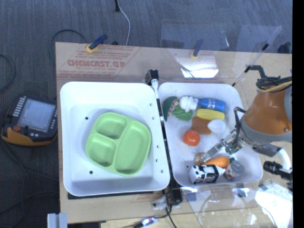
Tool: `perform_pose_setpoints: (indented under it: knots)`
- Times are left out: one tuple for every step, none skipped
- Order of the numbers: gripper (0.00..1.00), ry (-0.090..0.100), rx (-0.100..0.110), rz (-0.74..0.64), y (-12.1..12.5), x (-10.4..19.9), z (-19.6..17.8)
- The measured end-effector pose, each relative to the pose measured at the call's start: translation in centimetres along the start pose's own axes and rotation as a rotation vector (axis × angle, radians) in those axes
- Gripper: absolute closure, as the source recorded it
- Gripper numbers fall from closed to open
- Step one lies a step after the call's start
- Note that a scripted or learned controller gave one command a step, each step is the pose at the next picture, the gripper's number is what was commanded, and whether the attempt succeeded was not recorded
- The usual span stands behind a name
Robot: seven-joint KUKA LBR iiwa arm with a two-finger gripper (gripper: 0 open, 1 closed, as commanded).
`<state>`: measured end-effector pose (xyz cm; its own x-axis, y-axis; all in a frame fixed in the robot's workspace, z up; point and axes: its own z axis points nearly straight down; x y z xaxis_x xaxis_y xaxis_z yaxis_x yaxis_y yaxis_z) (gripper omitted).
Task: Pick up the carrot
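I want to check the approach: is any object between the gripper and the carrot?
Nothing visible stands between them. The gripper is right beside the carrot in the right bin. The black-and-white carton and a can crowd the carrot from the near side.

Just one camera here, mounted up high over the bench point(95, 61) and looking down at a slant, so the far edge sits toward the top of the frame. It's pulled back enough to fit both white bins, the left bin point(71, 127) and the right bin point(237, 96), plus some carpet point(57, 8) around them. The arm point(268, 115) comes in from the right side. The lower right corner looks kinda washed out, probably glare off clear plastic.
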<state>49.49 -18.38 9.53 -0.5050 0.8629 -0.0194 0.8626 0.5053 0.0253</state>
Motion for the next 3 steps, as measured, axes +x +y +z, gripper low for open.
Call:
perform_pose_setpoints:
  knots:
    - [0.00, 0.001, 0.010, 0.078, 2.3, 4.7, 0.1]
    - [0.00, 0.013, 0.006, -0.150, -0.1, 0.4, 0.1]
    - [1.00, 0.012, 0.001, -0.150, 0.2, 0.3, -1.1]
